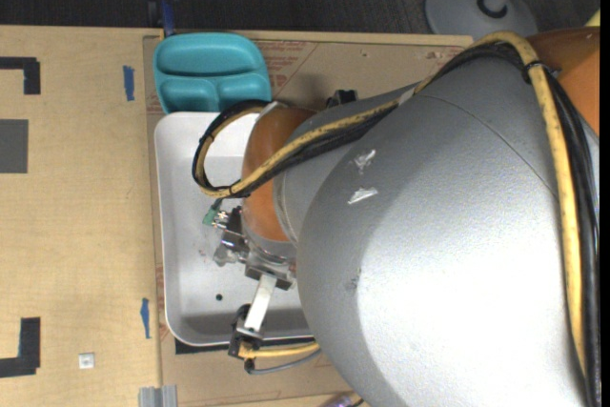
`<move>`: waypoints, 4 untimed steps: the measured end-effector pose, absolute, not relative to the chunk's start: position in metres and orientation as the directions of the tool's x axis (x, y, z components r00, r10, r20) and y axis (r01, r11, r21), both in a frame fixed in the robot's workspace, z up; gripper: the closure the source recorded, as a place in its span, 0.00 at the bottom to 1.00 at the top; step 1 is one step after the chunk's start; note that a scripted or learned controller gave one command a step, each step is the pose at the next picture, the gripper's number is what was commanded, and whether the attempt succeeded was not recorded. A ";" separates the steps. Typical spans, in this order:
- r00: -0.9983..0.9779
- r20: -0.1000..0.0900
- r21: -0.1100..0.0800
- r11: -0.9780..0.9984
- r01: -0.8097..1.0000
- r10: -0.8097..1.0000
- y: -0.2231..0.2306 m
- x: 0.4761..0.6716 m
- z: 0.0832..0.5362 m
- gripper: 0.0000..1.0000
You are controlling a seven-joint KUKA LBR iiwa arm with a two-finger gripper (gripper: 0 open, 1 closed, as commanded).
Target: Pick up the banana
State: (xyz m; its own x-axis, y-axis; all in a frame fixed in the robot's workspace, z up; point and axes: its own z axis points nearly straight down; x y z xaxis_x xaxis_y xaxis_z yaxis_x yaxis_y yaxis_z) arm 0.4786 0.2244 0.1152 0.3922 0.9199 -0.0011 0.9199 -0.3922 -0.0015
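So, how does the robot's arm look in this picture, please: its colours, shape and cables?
The arm is a large, rounded grey shell with an orange band above the wrist. A yellow-and-black cable runs along it and loops near the wrist. The end hardware is metallic.

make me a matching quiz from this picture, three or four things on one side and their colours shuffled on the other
Things:
1. tray at the top of the bench
2. bin under the arm
3. cable running along the arm
4. band above the wrist

Colours:
A. white
B. orange
C. teal
D. yellow and black

Pairs: 1-C, 2-A, 3-D, 4-B
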 end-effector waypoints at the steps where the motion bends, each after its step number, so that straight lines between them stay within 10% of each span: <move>1: -0.216 0.001 0.005 0.216 0.976 0.976 0.224 0.481 0.087 0.00; 3: 0.039 0.000 0.000 -0.039 0.999 0.999 0.215 0.561 0.191 0.00; 4: 0.248 0.001 0.000 -0.248 0.969 0.969 0.225 0.538 0.086 0.00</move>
State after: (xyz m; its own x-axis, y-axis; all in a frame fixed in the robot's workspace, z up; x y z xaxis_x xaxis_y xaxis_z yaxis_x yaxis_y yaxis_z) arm 0.5379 0.2248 0.0860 0.2485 0.9686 0.0010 0.9686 -0.2485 -0.0001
